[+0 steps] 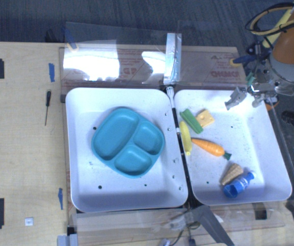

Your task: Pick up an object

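Observation:
The right bin (pixel 270 132) holds several toy foods: a green piece (pixel 191 121), a yellow cheese wedge (pixel 205 118), a yellow corn cob (pixel 185 138), an orange carrot (pixel 209 147), a tan cone (pixel 231 173) and a blue bottle (pixel 238 184). My gripper (pixel 245 98) hangs over the far right corner of that bin, open, with its two grey fingers spread and nothing between them. It stands well apart from the toys, up and to the right of the cheese.
The left bin (pixel 80 152) bears a blue divided plate (pixel 129 141). A clear panel and a metal post (pixel 172 60) stand behind the bins. Yellow and black cables (pixel 270 19) loop at the top right above the arm.

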